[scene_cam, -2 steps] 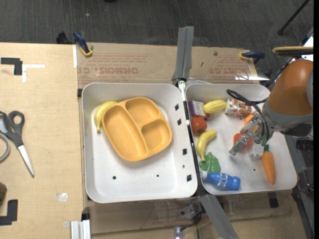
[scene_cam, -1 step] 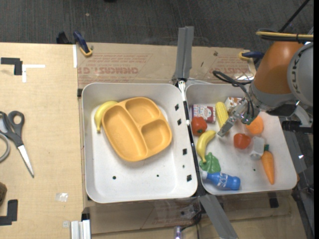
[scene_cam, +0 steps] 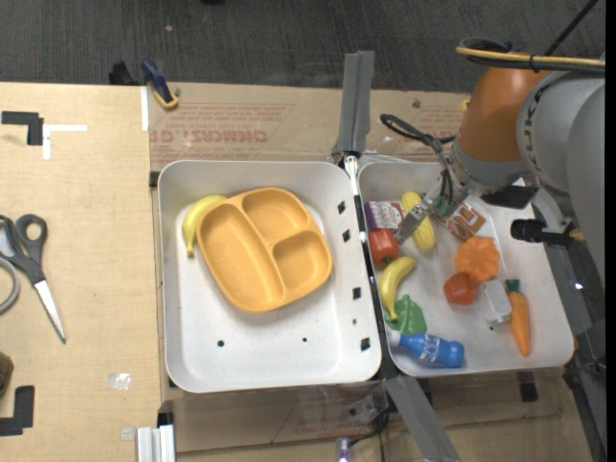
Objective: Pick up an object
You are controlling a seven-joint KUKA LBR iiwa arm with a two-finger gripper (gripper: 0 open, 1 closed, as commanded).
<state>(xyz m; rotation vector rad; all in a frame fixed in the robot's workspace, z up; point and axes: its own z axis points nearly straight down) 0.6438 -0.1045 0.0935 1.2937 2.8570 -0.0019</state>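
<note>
My gripper (scene_cam: 424,218) hangs low over the back left part of the right bin (scene_cam: 549,354), right above a yellow toy (scene_cam: 424,238) that it partly covers. Around it lie a purple packet (scene_cam: 383,214), a red pepper (scene_cam: 383,246), a small brown box (scene_cam: 468,221) and an orange fruit (scene_cam: 478,257). Further forward are a red tomato (scene_cam: 460,289), a small banana (scene_cam: 396,280), a green toy (scene_cam: 408,315), a blue bottle (scene_cam: 431,350) and a carrot (scene_cam: 519,320). Nothing shows as lifted.
The left bin (scene_cam: 192,345) holds a yellow divided plate (scene_cam: 263,248) with a banana (scene_cam: 197,218) tucked at its back left. Scissors (scene_cam: 34,268) lie on the bench at far left. The grey divider (scene_cam: 356,114) stands between the bins at the back.
</note>
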